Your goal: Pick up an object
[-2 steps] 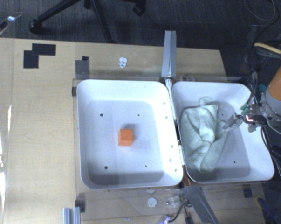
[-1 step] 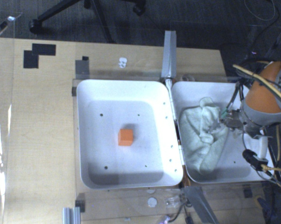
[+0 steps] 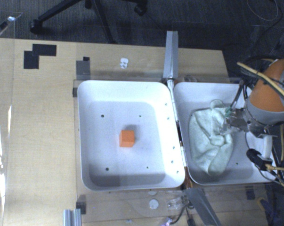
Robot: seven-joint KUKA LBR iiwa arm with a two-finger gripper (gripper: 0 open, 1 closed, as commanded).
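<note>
Fingers on crumpled white cloth, right bin.

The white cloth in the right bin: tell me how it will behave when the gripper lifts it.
The cloth lies crumpled in folds, so it is probably floppy and will drape and hang from wherever it is pinched. It looks like soft fabric, likely light for its bulk. It fills much of the right bin, so a trailing end may drag over the floor or rim as the gripper rises.

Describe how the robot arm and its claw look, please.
The arm is grey with a rounded orange band above the wrist. Yellowish and black cables loop around it. The claw is a small grey metal part, too blurred for detail.
</note>
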